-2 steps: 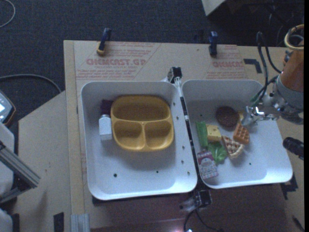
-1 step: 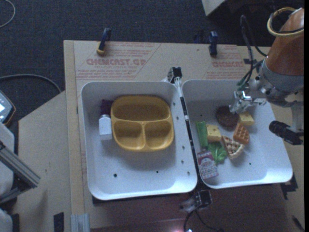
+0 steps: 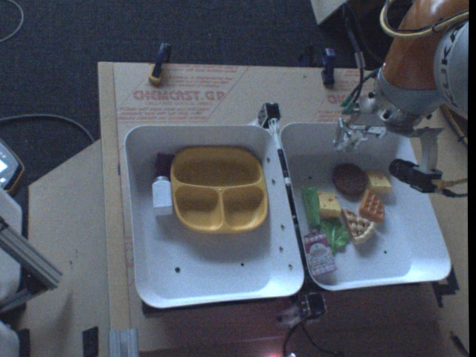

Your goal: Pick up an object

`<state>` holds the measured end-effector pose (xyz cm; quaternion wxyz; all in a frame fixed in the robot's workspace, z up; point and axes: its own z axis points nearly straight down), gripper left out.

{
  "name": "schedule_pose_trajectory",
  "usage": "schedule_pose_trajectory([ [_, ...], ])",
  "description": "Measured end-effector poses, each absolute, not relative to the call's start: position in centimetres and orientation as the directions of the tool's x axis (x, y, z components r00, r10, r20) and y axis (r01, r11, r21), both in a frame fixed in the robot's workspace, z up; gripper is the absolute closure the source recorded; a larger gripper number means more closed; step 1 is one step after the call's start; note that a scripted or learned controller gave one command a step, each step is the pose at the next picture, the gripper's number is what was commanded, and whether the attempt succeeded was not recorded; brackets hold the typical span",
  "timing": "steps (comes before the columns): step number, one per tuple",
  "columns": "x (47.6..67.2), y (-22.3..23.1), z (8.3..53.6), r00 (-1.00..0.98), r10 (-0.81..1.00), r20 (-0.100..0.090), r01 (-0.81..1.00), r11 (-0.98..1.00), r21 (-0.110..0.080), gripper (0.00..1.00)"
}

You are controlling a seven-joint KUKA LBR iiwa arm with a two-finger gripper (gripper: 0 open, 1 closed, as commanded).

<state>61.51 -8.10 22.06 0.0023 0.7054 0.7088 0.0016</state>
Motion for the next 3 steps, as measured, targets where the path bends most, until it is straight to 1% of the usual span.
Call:
schedule_pose_trajectory([
  [1, 66.8, -4.7, 22.9, -0.006, 1.0, 0.0, 1.0, 0.006, 0.007, 1.0],
  [2, 65.4, -5.1, 23.2, 0.001, 1.0, 0.0, 1.0, -0.001, -0.003, 1.0],
  [3, 65.9, -4.6, 22.1, -0.001, 1.0, 0.0, 1.0, 0.001, -0.004, 1.0],
])
